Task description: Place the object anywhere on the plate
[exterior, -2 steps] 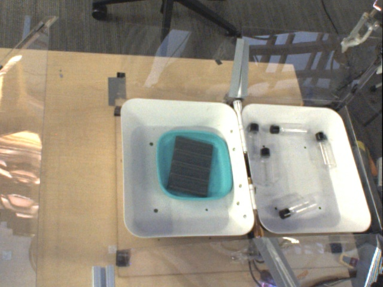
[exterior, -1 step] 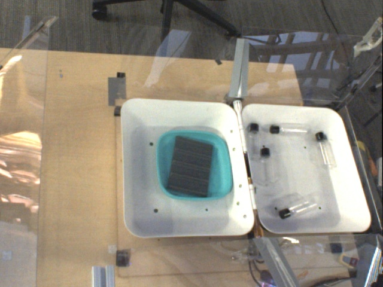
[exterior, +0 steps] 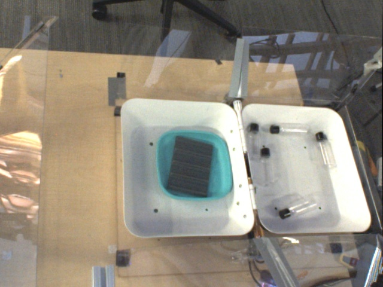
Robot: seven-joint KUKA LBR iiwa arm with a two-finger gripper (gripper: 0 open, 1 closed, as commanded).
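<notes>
1. On the teal plate [exterior: 223,167] lies the object, a dark grey ribbed block [exterior: 190,166]. It rests flat on the plate's floor, its long side running nearly away from the camera, tilted a little off square.
2. The block sits well inside the plate's raised rim, with teal showing all round it.
3. The plate stands in the middle of one shallow white bin [exterior: 136,181], the one farther from the side my arm reaches in from. White floor shows on every side of the plate.
4. How far apart my jaws stand I cannot tell, nor whether they have hold of anything, so I cannot place the things by them.
5. The second white bin [exterior: 299,175] touches the first along a shared edge. It holds several clear vials with black caps, scattered and apart from one another.
6. One vial [exterior: 288,128] lies along the far wall, and a lone black cap [exterior: 254,127] sits near it in the far corner beside the shared edge.
7. Another vial [exterior: 325,151] lies by the outer wall, one [exterior: 266,163] lies near the shared edge, and one [exterior: 297,208] lies at a slant by the near wall.
8. Both bins rest on a pale wooden worktop [exterior: 72,160]. A grey metal bar [exterior: 239,70] runs away from the seam between them.
9. Beyond the worktop, a black chair base [exterior: 167,5] stands on grey carpet.
</notes>
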